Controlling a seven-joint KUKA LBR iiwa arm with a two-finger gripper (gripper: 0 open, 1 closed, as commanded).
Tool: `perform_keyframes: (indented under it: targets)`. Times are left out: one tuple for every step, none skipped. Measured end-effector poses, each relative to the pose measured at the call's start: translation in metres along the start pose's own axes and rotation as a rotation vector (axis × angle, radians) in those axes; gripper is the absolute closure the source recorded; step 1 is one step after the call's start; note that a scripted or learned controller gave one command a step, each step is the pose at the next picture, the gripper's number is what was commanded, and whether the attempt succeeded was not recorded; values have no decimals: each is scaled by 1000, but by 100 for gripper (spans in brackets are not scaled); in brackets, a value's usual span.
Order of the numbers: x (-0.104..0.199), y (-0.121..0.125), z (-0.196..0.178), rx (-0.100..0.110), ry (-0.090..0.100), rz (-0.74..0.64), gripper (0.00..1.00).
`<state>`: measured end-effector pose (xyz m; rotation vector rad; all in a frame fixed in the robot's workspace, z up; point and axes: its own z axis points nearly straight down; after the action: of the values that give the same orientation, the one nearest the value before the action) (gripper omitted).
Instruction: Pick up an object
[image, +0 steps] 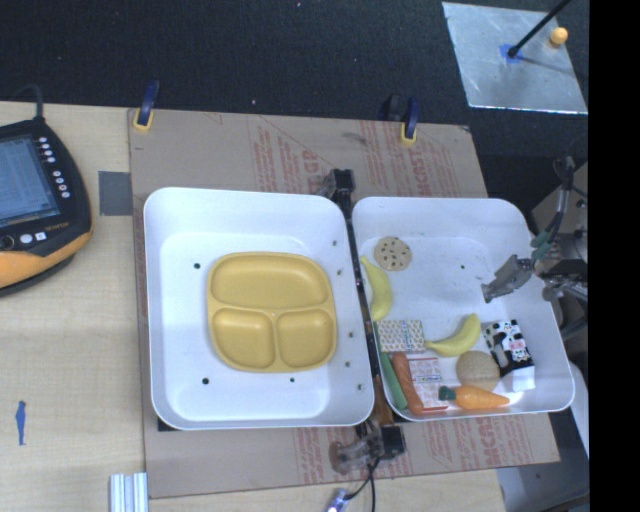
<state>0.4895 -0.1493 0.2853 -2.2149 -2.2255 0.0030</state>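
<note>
Nearby, carrot lengthwise left-right, tip right.

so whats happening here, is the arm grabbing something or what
The gripper sits at the right edge of the right bin, with nothing between its fingers. Nothing is picked yet. That bin holds a cookie, two bananas, a carrot, a small box and a few other bits. The left bin holds a yellow tray.
</note>
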Motion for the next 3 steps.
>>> perform_keyframes:
  targets:
    - [-40,41,144,4,0,-1,0]
    - [-33,40,194,3,0,-1,0]
    - [-34,40,184,4,-2,-4,100]
